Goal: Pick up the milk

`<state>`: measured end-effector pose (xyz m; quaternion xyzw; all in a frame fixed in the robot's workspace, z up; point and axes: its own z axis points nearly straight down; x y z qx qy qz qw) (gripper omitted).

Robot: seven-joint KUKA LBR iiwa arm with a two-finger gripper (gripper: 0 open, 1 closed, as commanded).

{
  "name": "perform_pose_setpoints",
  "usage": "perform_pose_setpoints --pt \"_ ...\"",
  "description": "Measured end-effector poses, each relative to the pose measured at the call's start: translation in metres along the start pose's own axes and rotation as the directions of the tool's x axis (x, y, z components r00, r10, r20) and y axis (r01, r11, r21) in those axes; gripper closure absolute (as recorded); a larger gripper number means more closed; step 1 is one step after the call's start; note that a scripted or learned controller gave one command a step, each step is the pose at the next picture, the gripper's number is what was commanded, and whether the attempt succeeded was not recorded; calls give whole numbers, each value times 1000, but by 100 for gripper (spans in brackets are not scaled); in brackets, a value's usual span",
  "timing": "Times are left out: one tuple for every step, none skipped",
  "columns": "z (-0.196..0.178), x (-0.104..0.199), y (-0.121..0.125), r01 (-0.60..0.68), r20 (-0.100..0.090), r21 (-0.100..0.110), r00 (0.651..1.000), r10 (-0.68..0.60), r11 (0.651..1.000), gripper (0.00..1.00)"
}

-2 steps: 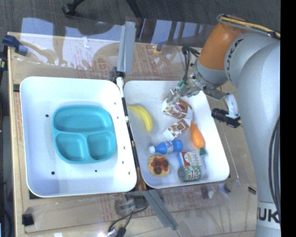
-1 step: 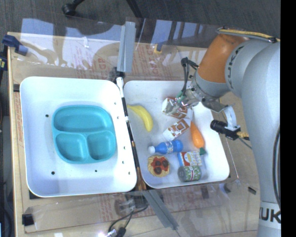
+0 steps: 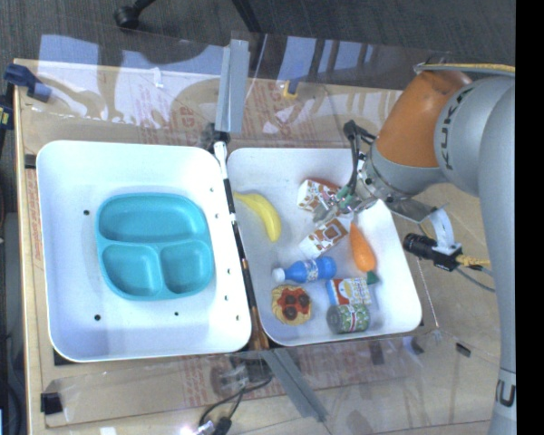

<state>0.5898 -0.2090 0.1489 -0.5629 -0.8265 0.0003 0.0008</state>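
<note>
In the right bin (image 3: 254, 166), the end effector (image 3: 343, 202) hung low over a red-and-white milk carton (image 3: 319, 196) that lay tipped on its side near the back of the bin. A second carton (image 3: 327, 236) of the same colours lay just in front of it, so the two formed a close pair under the arm (image 3: 444, 130). The metal parts of the end effector overlapped the back carton in this slanted view, and I could not tell whether it was released or clenched, nor whether it held anything.

The other things were scattered loosely across the bin floor. A banana (image 3: 261, 213) lay toward the left wall, and a carrot (image 3: 363, 249) lay just right of the front carton. A blue-and-white bottle (image 3: 306, 270) lay on its side in front of that carton. Nearest the front rim were a small round pizza (image 3: 292, 304), a can (image 3: 349, 319) on its side and a little box (image 3: 351, 291) just behind it.

The left bin (image 3: 59, 166) carried a teal divided tray (image 3: 154, 245). Both bins sat side by side on the desk (image 3: 118, 98).

Judging from the pose, the arm had been placed for a straight drop onto the milk. Because the cartons lay flat and crowded together, a grip could easily slip or nudge the neighbour.
</note>
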Motion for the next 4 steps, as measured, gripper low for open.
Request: perform_pose_setpoints --pt "57 -9 19 -236 0 -1 972 236 972 0" --pt "22 -22 50 -154 0 -1 988 154 988 0" --pt "56 -18 48 -118 0 -1 993 118 993 0" --pt "45 -17 49 -112 0 -1 994 112 994 100"
